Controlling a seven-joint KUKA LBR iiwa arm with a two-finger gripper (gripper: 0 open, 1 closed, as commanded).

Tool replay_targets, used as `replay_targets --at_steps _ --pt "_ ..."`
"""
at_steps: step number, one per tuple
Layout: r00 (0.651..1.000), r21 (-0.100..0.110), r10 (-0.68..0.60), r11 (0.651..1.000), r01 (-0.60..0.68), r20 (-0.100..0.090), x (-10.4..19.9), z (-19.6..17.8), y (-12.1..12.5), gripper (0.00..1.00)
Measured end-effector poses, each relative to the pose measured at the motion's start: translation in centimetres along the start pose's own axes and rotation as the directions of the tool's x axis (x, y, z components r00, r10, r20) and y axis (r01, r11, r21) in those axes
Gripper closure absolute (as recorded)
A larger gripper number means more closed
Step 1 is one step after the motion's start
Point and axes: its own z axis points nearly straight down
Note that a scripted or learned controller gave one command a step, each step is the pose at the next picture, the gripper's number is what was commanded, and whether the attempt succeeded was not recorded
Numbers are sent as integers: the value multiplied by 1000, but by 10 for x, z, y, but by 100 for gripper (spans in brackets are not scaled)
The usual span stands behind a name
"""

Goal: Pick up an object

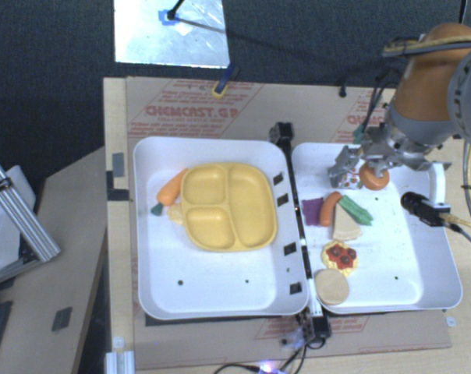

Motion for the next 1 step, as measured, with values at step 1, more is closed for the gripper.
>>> replay_targets --at_steps 1 --pt "1000 -1 2 1000 -2 0 -1 44 -6 0"
